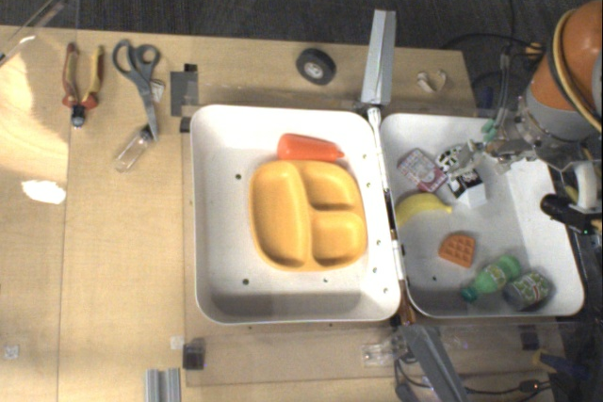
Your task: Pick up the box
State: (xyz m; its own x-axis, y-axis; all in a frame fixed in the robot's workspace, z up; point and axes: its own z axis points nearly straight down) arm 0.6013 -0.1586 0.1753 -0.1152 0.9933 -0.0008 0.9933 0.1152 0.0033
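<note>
A small pink and white box (415, 168) lies flat in the right bin (556, 245), near its back left corner. Just right of it is a small black and white object (461, 174). The gripper (487, 146) hangs low over the back of the right bin, right of the box and close to the black and white object. I see nothing held in it. The grey arm with its orange band (577, 61) comes in from the upper right.
The right bin also holds a yellow fruit (421, 205), a waffle toy (456, 249), a green bottle (491, 278) and a can (529, 289). The left bin (221, 202) holds a yellow divided tray (306, 212) and an orange carrot-like piece (309, 146). Scissors (141, 75) and pliers (80, 80) lie on the bench.
</note>
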